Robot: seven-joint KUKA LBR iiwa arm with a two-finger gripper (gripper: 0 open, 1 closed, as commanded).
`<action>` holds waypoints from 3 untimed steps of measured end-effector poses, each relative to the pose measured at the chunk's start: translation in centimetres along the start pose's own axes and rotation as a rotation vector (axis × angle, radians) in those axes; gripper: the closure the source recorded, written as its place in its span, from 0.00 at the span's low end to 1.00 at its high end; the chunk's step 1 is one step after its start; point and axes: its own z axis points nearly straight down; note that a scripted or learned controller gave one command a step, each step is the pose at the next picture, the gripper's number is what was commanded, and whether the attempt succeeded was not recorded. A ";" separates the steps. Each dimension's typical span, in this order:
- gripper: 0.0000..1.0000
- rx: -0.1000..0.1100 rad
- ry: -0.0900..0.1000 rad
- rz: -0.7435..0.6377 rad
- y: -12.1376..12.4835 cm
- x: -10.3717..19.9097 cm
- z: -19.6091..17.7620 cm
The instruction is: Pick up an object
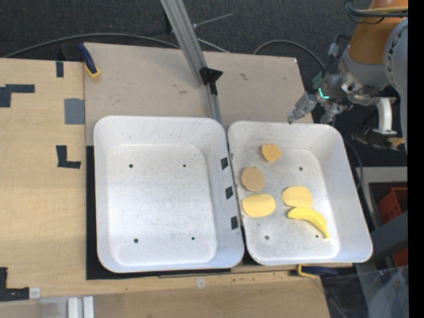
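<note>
The gripper [311, 110] hovers over the right bin's [351, 197] far edge, empty, its fingers apart. The arm [377, 38] is cut off at right.

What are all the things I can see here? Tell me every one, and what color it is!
Right bin: one, white, right side of the bench, holding all the food pieces.
Left bin: one, white, beside the right bin, touching it.
Small orange piece: one, orange-yellow, near the back of the right bin.
Tan round piece: one, tan, just below the orange piece.
Yellow oval: one, yellow, in front of the tan piece.
Yellow blob: one, yellow, right of the oval.
Banana: one, yellow, curved, just under the blob.
Metal pole: one, grey, slanting down to the bins.
Arm: one, grey with an orange band, top right.
Gripper: one, dark, above the right bin's back corner.
</note>
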 end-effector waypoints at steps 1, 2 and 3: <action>0.00 0.005 0.001 0.000 0.0 0.3 6.5; 0.00 0.007 0.002 0.000 -0.7 1.2 12.5; 0.00 0.002 0.000 0.000 -0.7 1.3 13.8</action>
